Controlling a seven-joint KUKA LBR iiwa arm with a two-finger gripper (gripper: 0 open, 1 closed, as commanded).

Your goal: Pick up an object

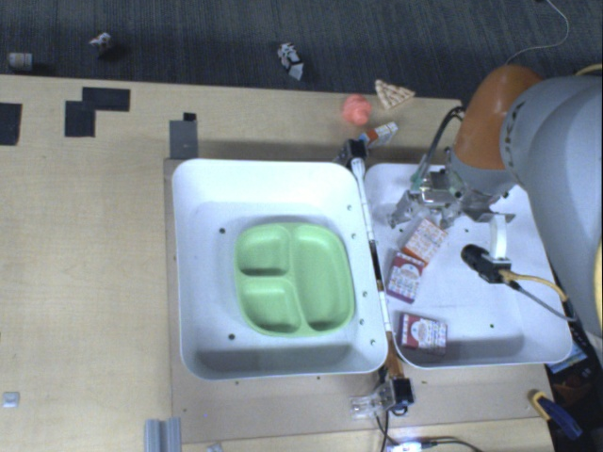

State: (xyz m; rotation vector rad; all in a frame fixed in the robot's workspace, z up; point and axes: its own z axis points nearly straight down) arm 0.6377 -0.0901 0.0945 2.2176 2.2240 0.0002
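Bench: two white bins [203, 252]; one green tray [292, 276]; three cartons [421, 331]; tool [426, 203] state unclear.

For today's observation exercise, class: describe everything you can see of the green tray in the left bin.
The green tray is pale green, smooth and plastic-looking, with rounded corners. Raised ridges split it into three compartments: two smaller ones on the left, one above the other, and one long one on the right. It lies flat and right way up on the floor of the left bin, roughly central, slightly turned against the bin's edges. All three compartments look bare. It touches only the bin floor, and stands apart from the walls.
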